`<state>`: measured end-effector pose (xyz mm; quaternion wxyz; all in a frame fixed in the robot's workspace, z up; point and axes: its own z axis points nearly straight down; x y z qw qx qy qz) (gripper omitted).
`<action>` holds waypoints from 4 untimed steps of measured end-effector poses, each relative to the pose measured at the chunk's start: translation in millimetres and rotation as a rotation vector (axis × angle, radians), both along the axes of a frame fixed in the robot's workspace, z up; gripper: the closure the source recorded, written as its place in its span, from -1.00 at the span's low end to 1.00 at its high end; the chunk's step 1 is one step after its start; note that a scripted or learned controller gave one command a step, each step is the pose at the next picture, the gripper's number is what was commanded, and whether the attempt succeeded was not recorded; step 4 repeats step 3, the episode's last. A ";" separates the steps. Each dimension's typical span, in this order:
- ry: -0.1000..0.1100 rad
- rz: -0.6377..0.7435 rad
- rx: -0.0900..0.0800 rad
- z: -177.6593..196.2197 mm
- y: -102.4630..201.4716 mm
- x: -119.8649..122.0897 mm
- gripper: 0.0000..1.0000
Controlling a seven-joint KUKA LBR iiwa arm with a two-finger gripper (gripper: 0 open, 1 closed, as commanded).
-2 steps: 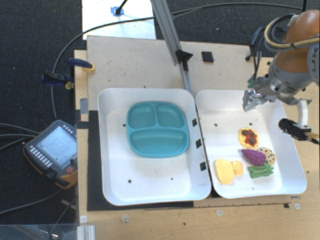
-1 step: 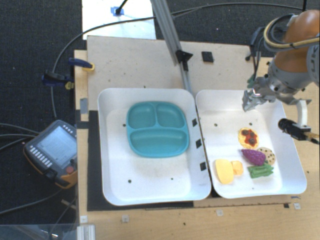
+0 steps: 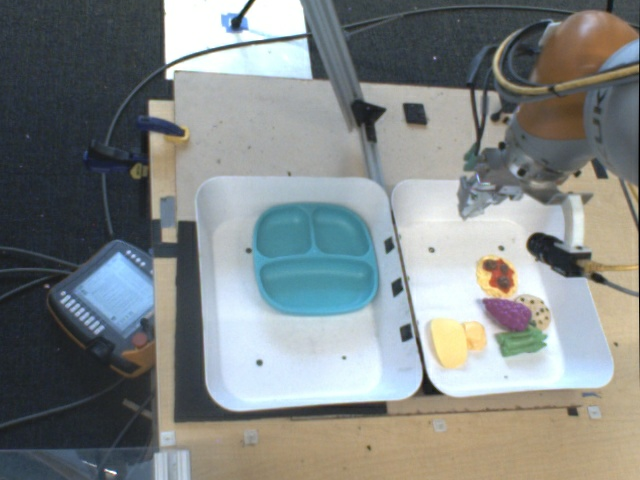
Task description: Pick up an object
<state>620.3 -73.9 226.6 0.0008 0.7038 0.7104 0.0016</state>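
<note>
In the right bin [image 3: 440,268] several small toy foods lie near the front right: a pizza slice [image 3: 497,275], a purple grape bunch [image 3: 507,314], a cookie [image 3: 535,310], a green bean piece [image 3: 521,343], a yellow cheese slab [image 3: 449,343] and a small pale chunk [image 3: 475,337]. My gripper [image 3: 473,202] hangs over the back edge of the right bin, well behind those items. Nothing shows between its fingers.
A teal divided plate [image 3: 315,259] lies in the left bin [image 3: 230,348]. A slanted metal pole [image 3: 335,53] rises behind the bins. A teach pendant [image 3: 105,303] rests off the bench at the left, with cables around it.
</note>
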 end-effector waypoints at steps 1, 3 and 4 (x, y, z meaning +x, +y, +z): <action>0.003 0.000 0.001 -6.3 46.2 -8.6 1.00; 0.002 0.001 0.002 -10.8 159.1 -5.1 1.00; 0.002 0.001 0.002 -10.8 159.1 -5.1 1.00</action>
